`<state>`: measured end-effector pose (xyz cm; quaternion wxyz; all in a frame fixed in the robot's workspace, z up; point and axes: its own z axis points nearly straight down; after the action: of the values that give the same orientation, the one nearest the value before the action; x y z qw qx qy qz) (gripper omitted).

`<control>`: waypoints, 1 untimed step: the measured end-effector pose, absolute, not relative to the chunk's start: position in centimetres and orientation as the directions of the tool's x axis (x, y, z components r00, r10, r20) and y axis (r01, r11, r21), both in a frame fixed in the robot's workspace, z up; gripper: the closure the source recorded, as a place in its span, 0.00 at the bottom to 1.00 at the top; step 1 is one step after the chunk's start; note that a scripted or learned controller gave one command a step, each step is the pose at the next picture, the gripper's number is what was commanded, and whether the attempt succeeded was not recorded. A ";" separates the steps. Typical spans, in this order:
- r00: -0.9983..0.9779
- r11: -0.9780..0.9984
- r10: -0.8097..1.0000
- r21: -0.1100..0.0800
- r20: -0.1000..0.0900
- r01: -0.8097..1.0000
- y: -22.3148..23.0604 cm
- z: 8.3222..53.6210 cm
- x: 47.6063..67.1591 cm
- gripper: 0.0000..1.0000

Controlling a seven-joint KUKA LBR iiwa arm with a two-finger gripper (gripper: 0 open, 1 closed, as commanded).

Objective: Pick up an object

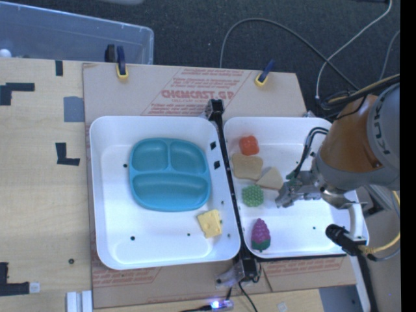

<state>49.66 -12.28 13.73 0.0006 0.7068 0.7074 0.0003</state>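
The right bin [311, 242] holds several toy foods. There is an orange-red piece [248, 145] at the back, with a tan slice [247, 166] just below it and a second tan slice [270, 177] beside that. A green knobbly ball [253, 195] lies near the divider, and a purple grape bunch [260, 233] sits at the front. My gripper [286, 198] hangs low inside this bin. It is just right of the second tan slice and the green ball, and its tip is dark and hard to read. Nothing shows held in it.
The left bin [97, 194] holds a blue divided plate [170, 174] and a yellow cheese wedge [210, 223] near its front right corner. A black divider [226, 168] separates the bins. The arm's grey and orange body [354, 151] covers the right bin's right side. Cables trail behind.
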 end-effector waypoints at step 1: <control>-0.001 0.001 1.000 0.004 -0.001 1.000 -12.7 19.9 50.1 1.00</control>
<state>50.05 -12.72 19.87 0.0019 0.7067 0.7075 0.0009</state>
